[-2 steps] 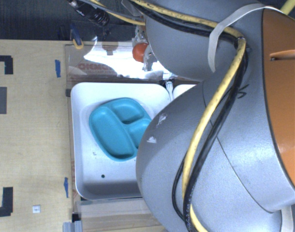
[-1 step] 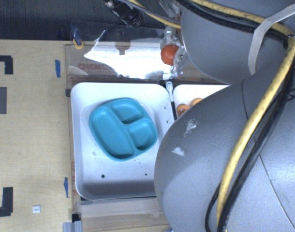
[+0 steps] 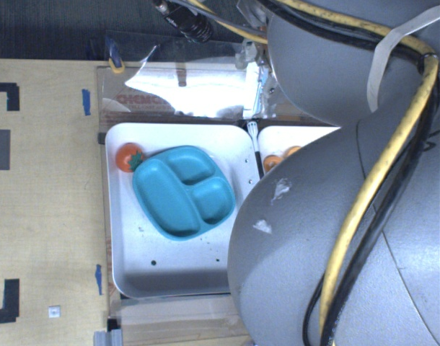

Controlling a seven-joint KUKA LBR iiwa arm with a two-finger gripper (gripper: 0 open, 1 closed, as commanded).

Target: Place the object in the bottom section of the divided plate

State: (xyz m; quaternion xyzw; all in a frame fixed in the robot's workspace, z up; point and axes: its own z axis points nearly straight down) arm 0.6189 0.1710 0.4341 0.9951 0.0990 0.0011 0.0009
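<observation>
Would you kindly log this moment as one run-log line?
arm: covers right bin | divided plate: left bin, sections bare | orange object: beside plate's upper-left edge | task: not done

The divided plate [image 3: 182, 191] is light blue, all one colour. The small object [image 3: 126, 156] touching its upper left edge is orange with a green part. The bin [image 3: 169, 276] is white with some dark specks. The arm [image 3: 350, 215] is grey, and its cable [image 3: 379, 186] is yellow. The bench [image 3: 47, 193] is pale wood with black marks and blue tape.

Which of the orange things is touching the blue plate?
The orange object in the left bin, against the blue plate. The other orange pieces lie in the right bin.
</observation>
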